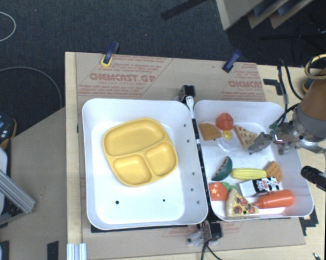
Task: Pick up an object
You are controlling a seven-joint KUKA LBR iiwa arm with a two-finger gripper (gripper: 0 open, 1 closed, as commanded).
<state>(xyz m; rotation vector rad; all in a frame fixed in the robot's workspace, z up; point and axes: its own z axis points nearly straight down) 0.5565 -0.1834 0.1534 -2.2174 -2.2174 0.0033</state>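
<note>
I see a dark blue-grey carpet floor (60, 22) around my bench. A brown cardboard sheet (154, 73) covers the bench top, held by two clamps (108, 54) at the back.

You see two white bins side by side on the bench. The left bin (96, 204) contains a yellow three-compartment plate (140, 151). The right bin (304, 203) contains toy food: a tomato (224, 121), a corn cob (249, 173), a watermelon slice (223, 168), a pizza slice (239, 204) and an orange carrot-like piece (274, 199). The gripper (263, 142) hangs over the right bin's upper right area, near a brown wedge (246, 136).
</note>
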